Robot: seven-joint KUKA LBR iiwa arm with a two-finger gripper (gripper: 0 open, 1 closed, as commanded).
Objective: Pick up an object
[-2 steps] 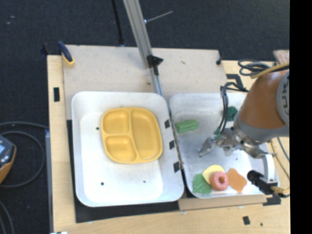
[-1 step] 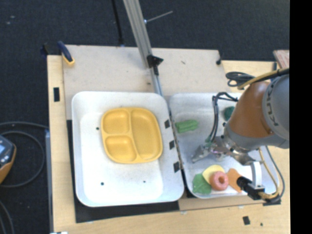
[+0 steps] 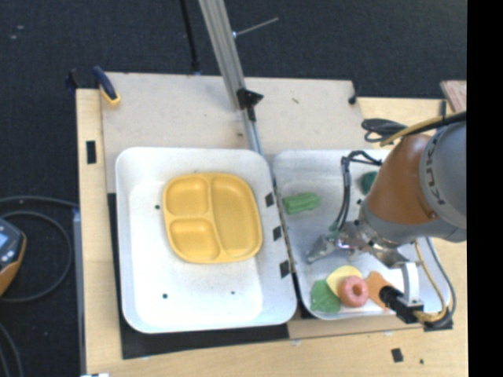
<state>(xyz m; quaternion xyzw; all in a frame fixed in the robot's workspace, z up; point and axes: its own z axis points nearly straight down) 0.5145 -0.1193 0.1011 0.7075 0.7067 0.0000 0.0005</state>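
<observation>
Nearest the bottom edge of the right bin, a small heap of toys sits together: a pink ring lying on a yellow disc, a green piece touching them on the left, and an orange piece on the right, partly covered by a black part of the arm. Just above this heap hangs the gripper, its metal fingers pointing left and slightly down; whether they are open or closed I cannot tell, and nothing visibly sits between them. The heap therefore lies just below and a little right of the fingertips, the closest target in my judgement. Further up lies a green roll, long axis running left to right, beside the divider. The arm's bulk hides the bin's right side, where a teal scrap peeks out. The left bin holds a yellow divided plate.
</observation>
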